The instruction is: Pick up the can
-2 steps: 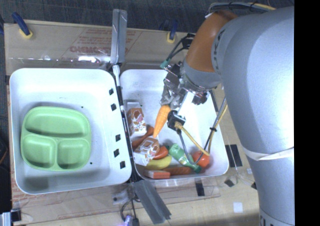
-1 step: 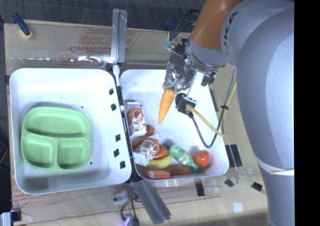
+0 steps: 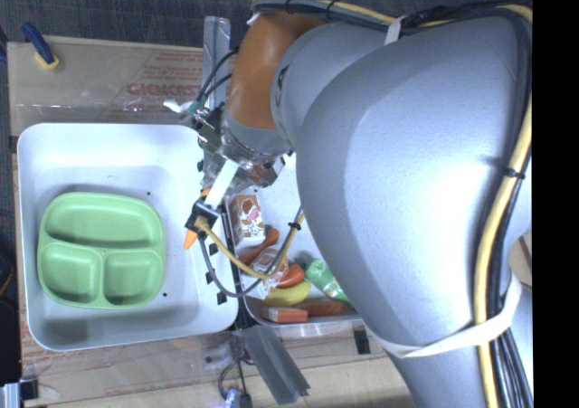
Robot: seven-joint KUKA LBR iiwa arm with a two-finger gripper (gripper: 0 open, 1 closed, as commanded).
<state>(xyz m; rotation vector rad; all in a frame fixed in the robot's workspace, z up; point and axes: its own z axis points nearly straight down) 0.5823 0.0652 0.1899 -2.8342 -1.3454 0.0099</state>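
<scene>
The can (image 3: pixel 246 214), with a brown and white label, lies in the right bin (image 3: pixel 285 198), near that bin's 9 o'clock wall. It sits just beside the gripper (image 3: pixel 241 173), at about 6 o'clock from it, and it is not clear whether the two touch. The wrist hides the gripper's tip, so I cannot tell whether it is released or clenched, and nothing can be seen in its grasp. An orange piece (image 3: pixel 263 240) lies against the can at its 5 o'clock. Further toward 5 o'clock are a yellow piece (image 3: pixel 291 274) and a green bottle (image 3: pixel 322 279). The grey arm (image 3: pixel 407 171) covers most of the right bin. In the left bin (image 3: pixel 90 153), at the can's 9 o'clock, lies a green divided tray (image 3: pixel 101 251), well apart from it.
</scene>
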